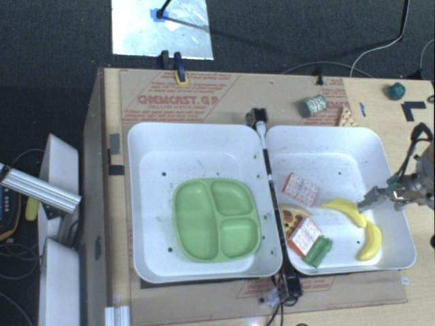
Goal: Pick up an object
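The right bin [340, 141] holds a yellow banana [361, 225], two red-and-white packets [300, 189] [304, 236], a toy pizza slice [291, 217] and a green ribbed piece [317, 250]. My gripper [372, 198] reaches in low over the bin's right side. Its tip sits just above and to the right of the banana's upper end, close to it. Nothing visibly hangs from it. The arm's wrist is cut off at the right edge.
The left bin [156, 148] carries a green divided plate [217, 219]. Behind the bins on the bench lie a small green-and-white can [315, 104], a checkered piece [346, 116] and a teal object [396, 90]. A black divider clamp [258, 117] joins the bins.
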Controlling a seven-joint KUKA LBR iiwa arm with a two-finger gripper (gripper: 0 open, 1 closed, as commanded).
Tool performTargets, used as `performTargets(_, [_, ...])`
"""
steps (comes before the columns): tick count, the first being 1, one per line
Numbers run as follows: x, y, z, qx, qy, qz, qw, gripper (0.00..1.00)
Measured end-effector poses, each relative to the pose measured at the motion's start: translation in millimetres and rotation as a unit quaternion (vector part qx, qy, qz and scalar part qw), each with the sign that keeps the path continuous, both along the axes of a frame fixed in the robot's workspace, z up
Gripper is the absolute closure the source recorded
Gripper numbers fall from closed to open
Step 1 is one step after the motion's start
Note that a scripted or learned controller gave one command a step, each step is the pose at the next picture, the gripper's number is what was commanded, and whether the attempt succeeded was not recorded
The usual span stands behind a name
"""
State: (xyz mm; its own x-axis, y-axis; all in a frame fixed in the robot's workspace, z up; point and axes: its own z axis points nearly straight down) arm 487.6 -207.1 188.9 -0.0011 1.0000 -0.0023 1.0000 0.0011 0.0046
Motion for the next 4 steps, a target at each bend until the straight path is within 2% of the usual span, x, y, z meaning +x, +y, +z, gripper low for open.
performTargets(1, [-0.4,0.5,-104.3,0.0005,0.001,0.0,1.0,0.0])
performTargets(2, [0.3,0.0,121.4,-0.0006,-0.001,0.001,1.0,0.0])
performTargets(3, [-1.4,0.9,-6.4,0.0014,0.003,0.0,1.0,0.0])
performTargets(4, [70.9,1.5,-80.0,0.0015,0.003,0.001,1.0,0.0])
